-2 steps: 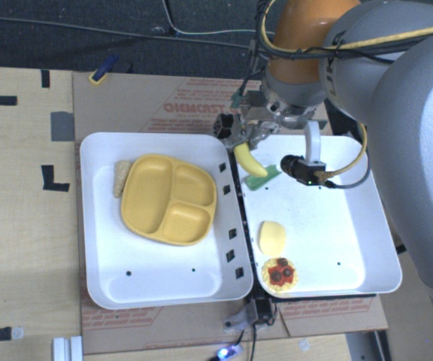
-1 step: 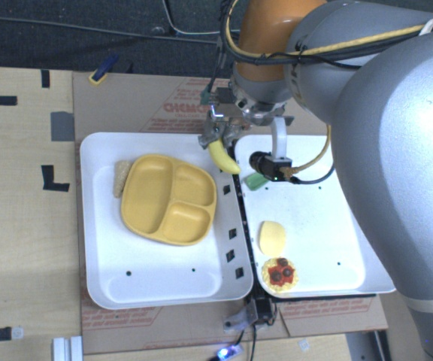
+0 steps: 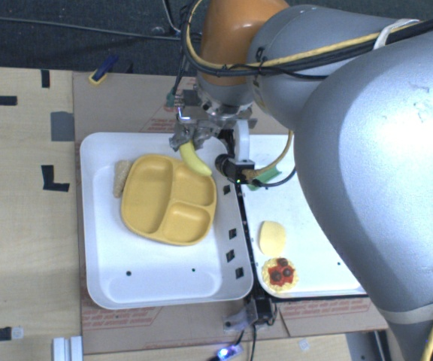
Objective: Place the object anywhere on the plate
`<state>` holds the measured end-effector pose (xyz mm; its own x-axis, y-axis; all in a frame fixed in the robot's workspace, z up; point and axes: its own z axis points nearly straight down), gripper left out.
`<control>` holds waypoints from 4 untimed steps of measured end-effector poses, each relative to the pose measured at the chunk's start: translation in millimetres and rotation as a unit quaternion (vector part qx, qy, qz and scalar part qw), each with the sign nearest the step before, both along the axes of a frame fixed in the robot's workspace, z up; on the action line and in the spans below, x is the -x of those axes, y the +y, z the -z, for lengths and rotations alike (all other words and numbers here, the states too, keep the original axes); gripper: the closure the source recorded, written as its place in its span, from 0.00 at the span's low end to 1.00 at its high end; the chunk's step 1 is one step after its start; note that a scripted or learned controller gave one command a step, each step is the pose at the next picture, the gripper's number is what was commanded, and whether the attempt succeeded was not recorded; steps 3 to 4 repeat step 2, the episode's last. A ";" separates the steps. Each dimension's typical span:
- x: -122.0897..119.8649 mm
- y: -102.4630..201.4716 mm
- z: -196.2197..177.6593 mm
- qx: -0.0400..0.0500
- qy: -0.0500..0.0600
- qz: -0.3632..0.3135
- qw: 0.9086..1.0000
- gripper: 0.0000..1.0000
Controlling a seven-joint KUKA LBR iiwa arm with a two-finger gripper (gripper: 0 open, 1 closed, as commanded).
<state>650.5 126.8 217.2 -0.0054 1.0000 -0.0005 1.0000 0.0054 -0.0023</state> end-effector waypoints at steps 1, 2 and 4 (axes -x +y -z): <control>-3.1 54.0 -17.1 -0.001 -0.001 -0.001 1.000 1.00; -3.1 50.6 -16.3 0.000 0.000 0.001 1.000 0.00; -3.1 50.6 -16.3 0.000 0.000 0.001 1.000 0.00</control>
